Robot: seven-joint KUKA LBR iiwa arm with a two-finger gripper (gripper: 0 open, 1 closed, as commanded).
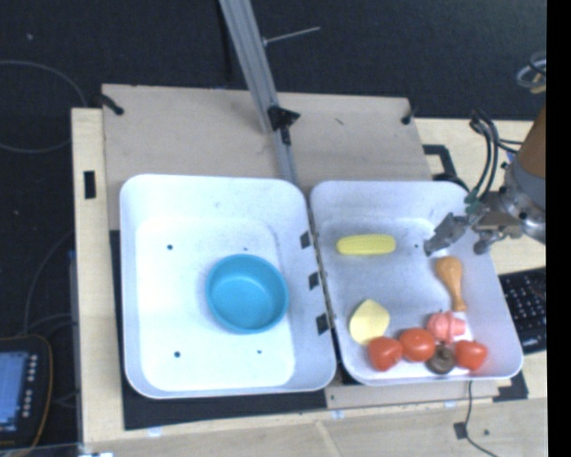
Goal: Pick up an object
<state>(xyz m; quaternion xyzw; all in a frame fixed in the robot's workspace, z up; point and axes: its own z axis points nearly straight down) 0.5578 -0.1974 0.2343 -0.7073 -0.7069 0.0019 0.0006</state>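
Over the far right part of the right bin [381, 208], the jaws hang on the end of the arm [536, 165], which comes in from the right. The jaws stand wide apart, and between them I see only the white floor of the bin.

Just in front of the jaws, toward the near side of the bin, lies an orange-brown piece [450, 279] with its thin end pointing away from them. It is close to the jaws but apart from them. To the left of the jaws, a bit further, a long yellow piece [366, 246] lies flat.

Further in front of the jaws there is a pink and white thing [447, 327], which touches the thin end of the orange-brown piece. Left of it lies a pale yellow lump [369, 320].

Along the near wall of the bin, well apart from the jaws, sits a row: a left red tomato [384, 353], a middle red tomato [418, 344], a small dark brown round thing [443, 360] and a right red tomato [470, 355], all close together.

Farthest from the jaws, a blue bowl [247, 293] stands upright in the left bin [162, 217]. Both bins rest side by side on the pale worktop [190, 122].
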